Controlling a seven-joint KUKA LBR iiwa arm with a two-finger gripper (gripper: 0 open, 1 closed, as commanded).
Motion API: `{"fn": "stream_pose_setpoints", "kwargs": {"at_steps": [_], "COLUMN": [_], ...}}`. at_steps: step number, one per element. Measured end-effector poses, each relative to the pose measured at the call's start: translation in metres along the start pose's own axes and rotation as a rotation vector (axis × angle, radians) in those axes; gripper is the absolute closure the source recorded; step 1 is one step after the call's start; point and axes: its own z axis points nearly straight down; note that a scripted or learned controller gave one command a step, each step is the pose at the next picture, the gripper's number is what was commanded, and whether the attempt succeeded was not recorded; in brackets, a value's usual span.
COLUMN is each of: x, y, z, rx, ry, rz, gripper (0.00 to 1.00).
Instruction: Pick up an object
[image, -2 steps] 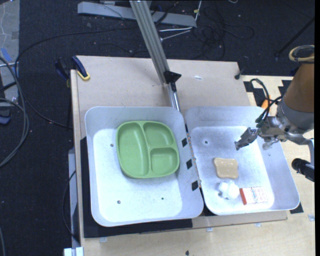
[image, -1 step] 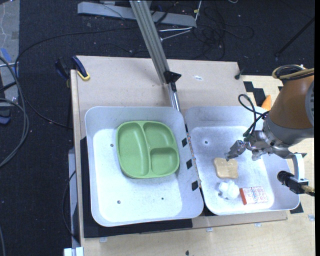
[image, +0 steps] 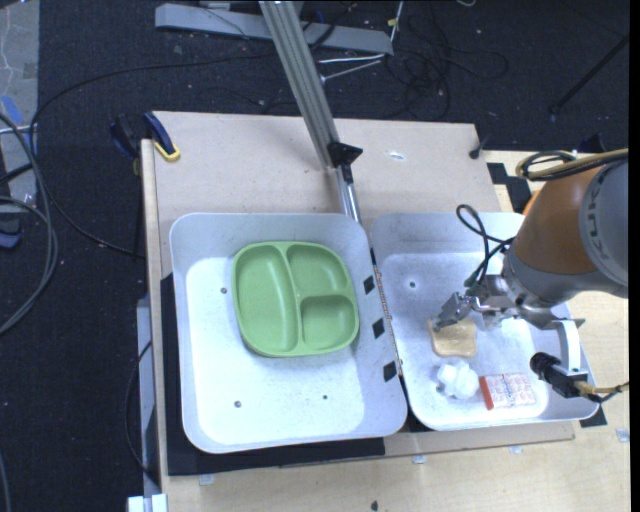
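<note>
In the right bin (image: 420, 270) lie three small objects: a tan slice-shaped piece (image: 454, 341), a crumpled white lump (image: 458, 379) and a red and white packet (image: 508, 391). My gripper (image: 458, 309) reaches in from the right, just above the upper left edge of the tan piece. Its fingertips are small and dark against the bin, and nothing is seen held between them. The orange band of the arm (image: 560, 235) rises over the bin's right side.
The left bin (image: 200, 400) holds a green three-compartment plate (image: 297, 297). A grey metal pole (image: 310, 90) slants down to the seam between the bins. A black cable (image: 478, 240) loops above the right bin near the arm.
</note>
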Motion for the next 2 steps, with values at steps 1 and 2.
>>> {"fn": "stream_pose_setpoints", "kwargs": {"at_steps": [1,2], "x": [-0.001,-0.002], "y": [0.001,0.004], "z": [-0.013,-0.077], "rx": [-0.005,-0.01], "ry": [-0.002,-0.003], "rz": [0.003,-0.001], "gripper": [1.0,1.0]}}
